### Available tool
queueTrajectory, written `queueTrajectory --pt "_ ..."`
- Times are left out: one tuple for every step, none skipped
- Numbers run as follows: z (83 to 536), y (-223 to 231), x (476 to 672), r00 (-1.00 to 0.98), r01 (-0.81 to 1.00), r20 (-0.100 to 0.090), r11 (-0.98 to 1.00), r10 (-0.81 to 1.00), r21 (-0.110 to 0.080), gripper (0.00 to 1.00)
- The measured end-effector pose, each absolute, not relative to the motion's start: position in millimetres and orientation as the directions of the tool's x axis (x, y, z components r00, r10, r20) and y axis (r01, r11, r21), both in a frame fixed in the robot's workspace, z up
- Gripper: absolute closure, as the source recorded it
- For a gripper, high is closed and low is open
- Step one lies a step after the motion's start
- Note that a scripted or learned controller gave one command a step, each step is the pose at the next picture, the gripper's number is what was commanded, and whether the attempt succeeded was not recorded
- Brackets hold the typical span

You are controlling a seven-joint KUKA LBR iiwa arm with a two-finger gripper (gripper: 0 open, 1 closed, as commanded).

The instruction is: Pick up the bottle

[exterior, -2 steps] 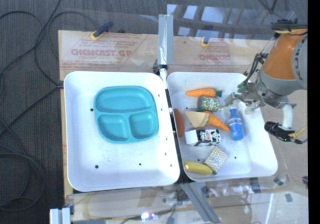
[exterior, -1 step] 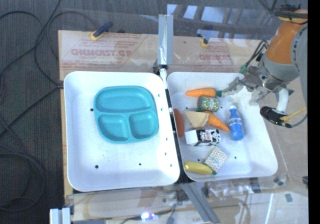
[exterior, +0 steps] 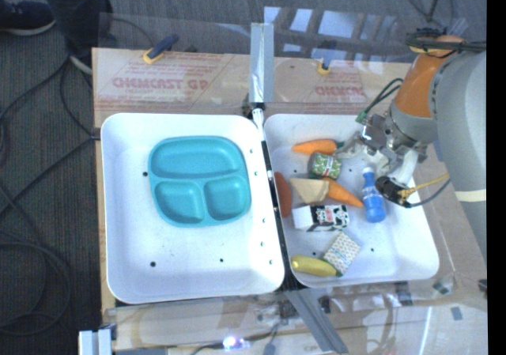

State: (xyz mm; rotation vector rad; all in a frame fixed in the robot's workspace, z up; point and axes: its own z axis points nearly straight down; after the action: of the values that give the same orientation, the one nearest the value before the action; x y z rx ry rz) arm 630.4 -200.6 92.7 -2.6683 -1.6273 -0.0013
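Two things matter at the centre of this view: the gripper [exterior: 385, 160] and the blue bottle [exterior: 372, 198]. Whether the gripper's digits stand apart or together cannot be told, since the wrist hardware hides them from above. It sits in the upper right part of the right bin [exterior: 423, 254], above and just to the right of the bottle, near but not visibly touching it. Nothing is seen clamped, so no grasp can be claimed.

The blue bottle lies on its side on the bin floor, white cap end pointing up the view, towards the gripper. Just beside it on the left lies one carrot [exterior: 345, 194], partly under a tan wedge-shaped piece [exterior: 310, 188]. Further up lie a green can [exterior: 325, 165] and a second carrot [exterior: 315, 146]. Below sit a small black-and-white carton [exterior: 320, 217], a patterned packet [exterior: 341, 251] and a banana [exterior: 315, 266]. A dark red strip [exterior: 283, 194] lies along the left wall.

Outward again, the left bin [exterior: 126, 251] bears a teal divided tray [exterior: 200, 179].

Step in hand, by judgement: the approach, before any closure. The next move calls for centring over the bottle's body, aligning the closing direction across its narrow width, and descending without nudging the adjacent carrot.
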Motion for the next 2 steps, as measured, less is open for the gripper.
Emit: queueTrajectory --pt "90.4 -201.2 579.3 0.357 0.934 0.018 -0.357 0.934 0.007 0.00" --pt "90.4 -201.0 576.2 0.358 0.934 0.019 -0.358 0.934 0.010 0.00"
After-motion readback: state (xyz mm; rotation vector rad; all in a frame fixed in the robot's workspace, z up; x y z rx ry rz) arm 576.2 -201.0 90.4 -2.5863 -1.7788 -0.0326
